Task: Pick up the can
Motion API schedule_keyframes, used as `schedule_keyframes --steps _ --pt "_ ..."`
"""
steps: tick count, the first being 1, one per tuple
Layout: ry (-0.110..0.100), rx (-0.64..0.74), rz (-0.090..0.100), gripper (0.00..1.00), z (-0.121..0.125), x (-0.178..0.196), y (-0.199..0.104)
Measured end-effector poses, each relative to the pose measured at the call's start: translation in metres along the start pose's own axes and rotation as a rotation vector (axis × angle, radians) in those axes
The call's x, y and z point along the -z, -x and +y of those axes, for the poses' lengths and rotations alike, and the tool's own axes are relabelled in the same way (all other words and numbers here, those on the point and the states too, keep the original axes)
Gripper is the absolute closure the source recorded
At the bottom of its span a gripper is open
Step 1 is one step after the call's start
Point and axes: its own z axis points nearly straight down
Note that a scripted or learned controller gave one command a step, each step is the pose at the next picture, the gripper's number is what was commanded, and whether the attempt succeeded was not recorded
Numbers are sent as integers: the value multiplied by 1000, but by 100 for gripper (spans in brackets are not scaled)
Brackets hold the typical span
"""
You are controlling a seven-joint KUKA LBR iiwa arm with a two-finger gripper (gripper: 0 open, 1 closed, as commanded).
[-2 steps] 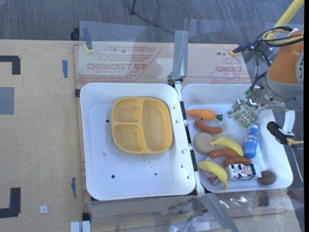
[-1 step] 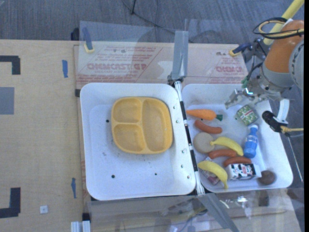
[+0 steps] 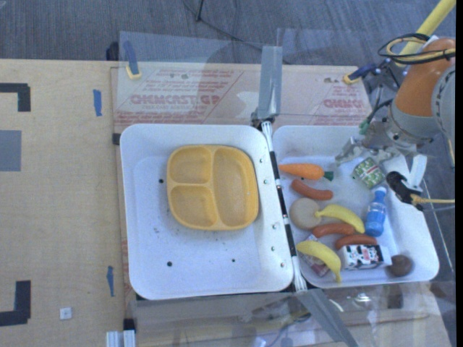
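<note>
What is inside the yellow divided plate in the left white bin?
The yellow three-compartment plastic plate holds no visible items; all three sections show bare yellow surface. The bin floor directly beneath the plate is covered, so it cannot be seen.

I count two white bins (image 3: 145, 266), side by side. One yellow divided plate (image 3: 213, 187) in the left bin. Right of that plate, in the other bin: one carrot (image 3: 302, 170), two bananas (image 3: 341, 215), three sausages (image 3: 312, 190), one blue bottle (image 3: 375, 214), one green-and-white carton (image 3: 367, 171), one small milk carton (image 3: 360, 256), one brown round thing (image 3: 400, 265), one pale round thing (image 3: 304, 212).
</note>
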Motion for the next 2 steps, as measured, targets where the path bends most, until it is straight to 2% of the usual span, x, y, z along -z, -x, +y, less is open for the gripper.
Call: schedule_keyframes --steps 1,2 --pt "2 2 -10 100 1 7 3" --pt "2 -168 -14 100 -50 134 -33"
